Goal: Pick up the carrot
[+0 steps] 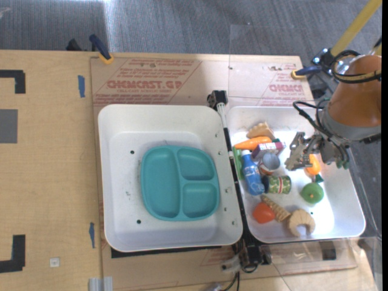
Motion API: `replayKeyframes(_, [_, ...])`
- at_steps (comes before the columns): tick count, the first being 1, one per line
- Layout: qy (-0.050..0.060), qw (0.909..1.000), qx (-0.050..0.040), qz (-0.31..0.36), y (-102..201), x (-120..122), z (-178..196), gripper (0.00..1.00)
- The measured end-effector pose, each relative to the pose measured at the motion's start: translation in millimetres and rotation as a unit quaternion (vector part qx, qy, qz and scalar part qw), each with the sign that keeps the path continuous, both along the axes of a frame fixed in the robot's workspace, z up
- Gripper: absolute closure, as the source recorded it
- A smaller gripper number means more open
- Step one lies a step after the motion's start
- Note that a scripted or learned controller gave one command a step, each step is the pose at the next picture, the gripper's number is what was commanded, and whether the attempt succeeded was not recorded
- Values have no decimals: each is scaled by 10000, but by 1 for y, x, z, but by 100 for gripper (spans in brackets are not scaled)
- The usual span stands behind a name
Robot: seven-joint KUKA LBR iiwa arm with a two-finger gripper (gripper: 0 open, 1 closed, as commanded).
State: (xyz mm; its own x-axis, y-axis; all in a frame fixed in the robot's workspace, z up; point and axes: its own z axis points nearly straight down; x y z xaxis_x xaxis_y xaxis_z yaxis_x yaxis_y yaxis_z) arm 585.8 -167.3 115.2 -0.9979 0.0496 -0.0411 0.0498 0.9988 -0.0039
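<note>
One carrot [253, 143], one teal tray [179, 182], two white bins [115, 162].

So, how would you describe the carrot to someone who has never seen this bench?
Look in the right bin, the one crowded with toy food, not the one holding the teal tray. Near its upper left lies the carrot, just below a tan wedge. It is the only long, tapered orange piece lying flat.
</note>
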Motion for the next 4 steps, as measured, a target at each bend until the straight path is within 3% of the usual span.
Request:
replayKeyframes(1, [107,9819,-27,1890,-6,-45,-24,100])
replayKeyframes(2, [114,9884,-14,1511,36,-42,57,100])
replayKeyframes(3, [166,9801,-13,1978,-44,-19,-22,100])
replayKeyframes(4, [153,9694,-15,2451,46,-79,39,100])
